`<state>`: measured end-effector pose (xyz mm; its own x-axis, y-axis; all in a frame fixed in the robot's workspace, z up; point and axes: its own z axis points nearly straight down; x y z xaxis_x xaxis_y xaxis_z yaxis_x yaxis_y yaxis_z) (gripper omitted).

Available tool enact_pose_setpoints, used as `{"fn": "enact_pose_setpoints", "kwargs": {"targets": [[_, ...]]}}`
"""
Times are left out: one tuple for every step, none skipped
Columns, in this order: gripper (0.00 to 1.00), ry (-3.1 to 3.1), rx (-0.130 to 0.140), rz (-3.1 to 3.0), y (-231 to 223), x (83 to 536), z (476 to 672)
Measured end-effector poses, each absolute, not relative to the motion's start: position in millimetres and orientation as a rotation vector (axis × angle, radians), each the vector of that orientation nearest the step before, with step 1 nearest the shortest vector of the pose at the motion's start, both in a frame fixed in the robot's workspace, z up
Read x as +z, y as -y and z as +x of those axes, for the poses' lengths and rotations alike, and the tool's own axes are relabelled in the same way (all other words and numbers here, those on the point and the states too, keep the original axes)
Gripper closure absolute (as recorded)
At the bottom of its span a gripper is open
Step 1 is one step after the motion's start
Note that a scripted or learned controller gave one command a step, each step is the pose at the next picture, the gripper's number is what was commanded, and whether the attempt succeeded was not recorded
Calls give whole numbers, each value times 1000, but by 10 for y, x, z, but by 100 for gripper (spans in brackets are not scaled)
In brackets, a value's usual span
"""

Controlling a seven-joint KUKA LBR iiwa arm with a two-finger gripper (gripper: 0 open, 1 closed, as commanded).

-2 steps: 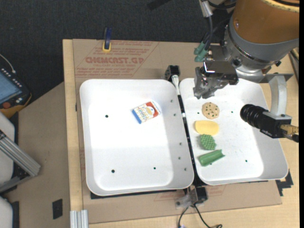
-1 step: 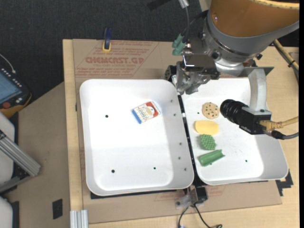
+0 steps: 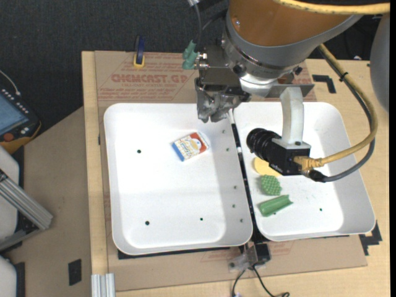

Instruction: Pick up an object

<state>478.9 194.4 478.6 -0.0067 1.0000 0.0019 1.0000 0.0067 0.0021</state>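
A small white, blue and orange packet (image 3: 190, 146) lies in the left bin (image 3: 154, 215), toward its upper right. My gripper (image 3: 213, 112) hangs above the left bin's far right corner, up and to the right of the packet and apart from it. In the right bin (image 3: 334, 209) lie a green bumpy piece (image 3: 270, 184), a green cylinder (image 3: 274, 205) and a yellow piece (image 3: 262, 165) partly hidden by a black camera unit (image 3: 272, 150).
The arm's large grey and orange body (image 3: 291, 17) covers the top right. A yellow cable (image 3: 352, 147) loops over the right bin. A cardboard sheet (image 3: 148, 73) lies under both bins. A blue clip (image 3: 140, 48) sits at its far edge.
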Motion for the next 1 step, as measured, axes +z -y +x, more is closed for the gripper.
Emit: {"fn": "enact_pose_setpoints", "kwargs": {"targets": [[0, -2222, 2, 2220, -1910, 4786, 4792]]}}
